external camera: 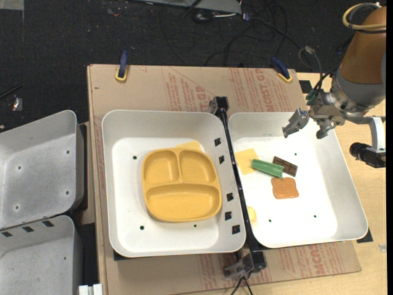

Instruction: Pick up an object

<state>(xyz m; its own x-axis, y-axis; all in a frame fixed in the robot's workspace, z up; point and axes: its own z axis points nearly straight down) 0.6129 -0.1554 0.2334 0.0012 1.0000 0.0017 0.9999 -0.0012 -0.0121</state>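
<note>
1. The hand hung with fingers spread, holding nothing, over the right bin's far rim.
2. The green marker, brown block and orange piece lay below-left of the hand, bare bin floor around them.

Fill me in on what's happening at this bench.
A grey KUKA arm reaches in from the right, its gripper open and holding nothing above the back edge of the right bin. In that bin lie a green marker, a small brown block, an orange piece and a yellow piece. The left bin holds a yellow divided tray. No object has been picked up yet.
</note>
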